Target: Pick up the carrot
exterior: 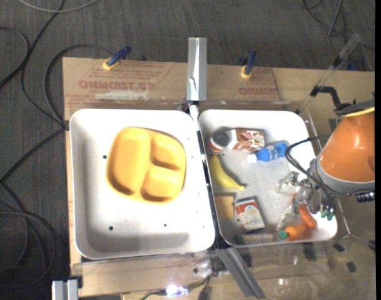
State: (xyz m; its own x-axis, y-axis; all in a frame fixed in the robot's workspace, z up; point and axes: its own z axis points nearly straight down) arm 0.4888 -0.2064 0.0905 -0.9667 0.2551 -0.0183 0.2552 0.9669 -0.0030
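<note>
The carrot [298, 231] is small and orange with a green end, and it lies in the front right corner of the right bin [271, 183]. My gripper [301, 199] hangs low over that corner, just behind and above the carrot, below the arm's orange band [350, 152]. Cables and metal parts of the wrist crowd the spot, and part of the carrot's upper end is hidden under them. Whether the gripper touches the carrot cannot be made out.
The right bin also holds a banana [223, 174], a blue bottle [269, 152], a red-and-white packet [246, 140] and a small carton [248, 214]. The left bin [90, 186] holds a yellow divided plate [147, 164]. A clear panel stands along the right bin's right side.
</note>
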